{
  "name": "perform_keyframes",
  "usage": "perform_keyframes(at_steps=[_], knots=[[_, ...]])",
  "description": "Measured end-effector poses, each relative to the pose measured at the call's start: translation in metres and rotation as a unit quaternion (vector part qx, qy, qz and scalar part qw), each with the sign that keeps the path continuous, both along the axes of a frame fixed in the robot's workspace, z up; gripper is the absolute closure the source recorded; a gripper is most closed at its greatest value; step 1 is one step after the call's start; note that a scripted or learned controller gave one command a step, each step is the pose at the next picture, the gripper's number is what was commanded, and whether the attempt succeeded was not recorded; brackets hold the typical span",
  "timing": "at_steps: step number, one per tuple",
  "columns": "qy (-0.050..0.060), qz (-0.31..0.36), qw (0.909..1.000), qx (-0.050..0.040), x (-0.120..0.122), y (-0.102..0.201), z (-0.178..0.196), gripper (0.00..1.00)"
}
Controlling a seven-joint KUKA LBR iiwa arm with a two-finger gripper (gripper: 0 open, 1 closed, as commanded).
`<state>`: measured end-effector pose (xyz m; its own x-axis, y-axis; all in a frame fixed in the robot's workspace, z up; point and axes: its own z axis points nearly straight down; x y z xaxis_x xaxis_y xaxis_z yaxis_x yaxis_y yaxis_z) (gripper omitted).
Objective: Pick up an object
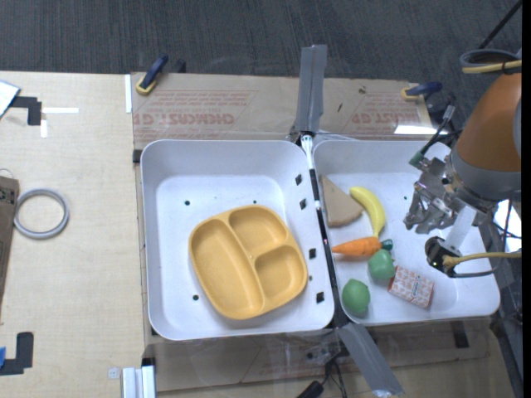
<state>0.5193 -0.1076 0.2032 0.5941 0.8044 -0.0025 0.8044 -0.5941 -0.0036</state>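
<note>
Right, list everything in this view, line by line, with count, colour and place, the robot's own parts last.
bins: 2, white, side by side on the bench
divided plate: 1, yellow, in the left bin
banana: 1, yellow, right bin
carrot: 1, orange, right bin, below the banana
bread slice: 1, tan, right bin, by the divider
round fruits: 2, green, right bin, front
small box: 1, red-patterned, right bin, front
tape roll: 1, grey, bench far left
clamps: 2, blue, on the cardboard's back edge
gripper: 1, grey, over the right bin's right side

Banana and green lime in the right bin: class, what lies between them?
In the camera view, the orange carrot lies between the banana above and the lime below, with a second green fruit beside its leafy end.
</note>
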Motion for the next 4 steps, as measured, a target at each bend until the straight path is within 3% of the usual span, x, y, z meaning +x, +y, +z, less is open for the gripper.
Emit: perform_keyframes(at_steps=[1,2,3,4], knots=[[-0.001,0.118,0.993,-0.0003,0.015,-0.086,0.08,1.0],[0.0,0.17,0.9854,0.0005,0.026,-0.024,0.05,1.0],[-0.001,0.265,0.9644,0.0,0.046,0.055,0.053,1.0],[-0.001,0.33,0.9441,-0.0001,0.047,0.033,0.122,1.0]])
